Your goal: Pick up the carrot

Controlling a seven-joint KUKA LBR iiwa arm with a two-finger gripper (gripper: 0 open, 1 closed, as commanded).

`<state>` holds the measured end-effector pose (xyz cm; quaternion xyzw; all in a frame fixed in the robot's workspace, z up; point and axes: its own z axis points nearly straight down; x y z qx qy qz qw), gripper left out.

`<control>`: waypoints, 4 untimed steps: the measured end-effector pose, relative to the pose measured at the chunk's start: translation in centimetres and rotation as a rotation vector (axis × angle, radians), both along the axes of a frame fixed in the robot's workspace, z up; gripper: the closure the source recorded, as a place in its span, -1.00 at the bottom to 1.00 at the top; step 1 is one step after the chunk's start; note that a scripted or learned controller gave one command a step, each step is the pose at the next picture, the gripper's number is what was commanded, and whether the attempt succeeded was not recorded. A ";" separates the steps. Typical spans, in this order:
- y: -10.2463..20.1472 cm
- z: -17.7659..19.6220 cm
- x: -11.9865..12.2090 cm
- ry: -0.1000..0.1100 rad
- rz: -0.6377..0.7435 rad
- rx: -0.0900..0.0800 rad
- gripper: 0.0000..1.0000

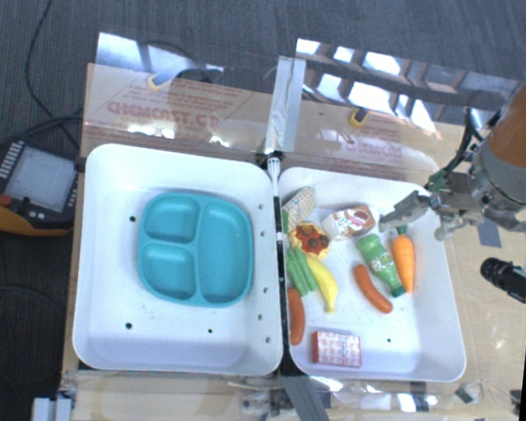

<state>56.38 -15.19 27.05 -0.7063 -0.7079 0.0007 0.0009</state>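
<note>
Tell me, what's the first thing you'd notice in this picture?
Probably the big turquoise divided plate sitting alone in the left white bin. Next, the colourful toy food heaped in the right bin: an orange carrot beside a green bottle, plus a yellow banana. The robot's gripper hovers just above the carrot.

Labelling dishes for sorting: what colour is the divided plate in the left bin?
Turquoise blue; the divided plate shows plainly in the camera view.

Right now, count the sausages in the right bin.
2. One sausage lies below the green bottle, left of the carrot. The other sausage lies along the bin's left wall, below the banana. More could hide under the food pile.
</note>
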 end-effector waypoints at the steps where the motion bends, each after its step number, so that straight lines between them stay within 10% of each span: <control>1: 0.1 2.2 1.9 -0.001 0.129 -0.003 -1.00; 2: -5.1 -9.5 -0.5 0.002 0.027 -0.001 -1.00; 3: -6.0 -17.2 3.9 -0.007 -0.059 0.007 -1.00; 4: -5.9 -16.5 3.8 -0.002 -0.058 0.007 1.00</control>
